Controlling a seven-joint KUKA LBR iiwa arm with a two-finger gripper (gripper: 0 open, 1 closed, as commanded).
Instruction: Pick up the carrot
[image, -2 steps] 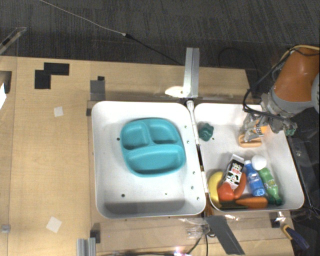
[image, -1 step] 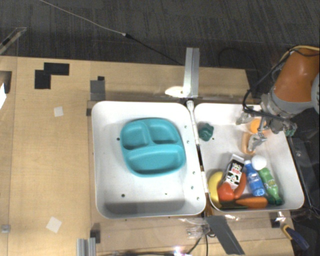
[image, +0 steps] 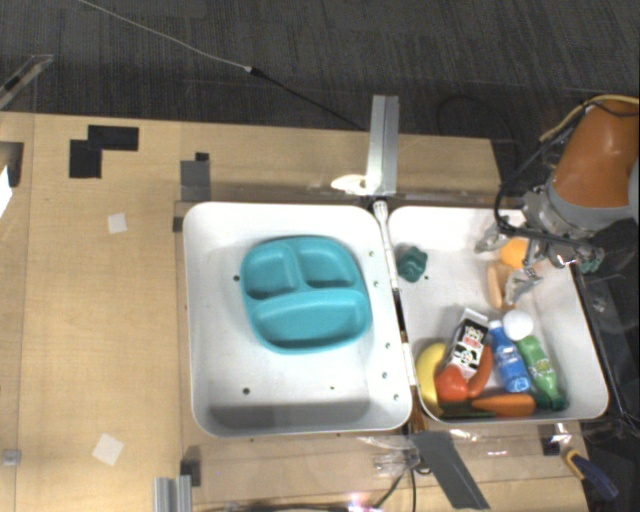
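Not yet picked: carrot (image: 503, 405) lying at near edge of right bin (image: 590, 330), well apart from gripper (image: 528, 262); jaw state impossible to tell.

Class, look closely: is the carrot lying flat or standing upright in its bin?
Lying flat. The carrot stretches lengthwise along the near wall of the right bin, beside the other items.

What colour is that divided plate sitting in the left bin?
Teal, a blue-green all over. The divided plastic plate shows best in the overhead camera view, lying in the shallow white left bin.
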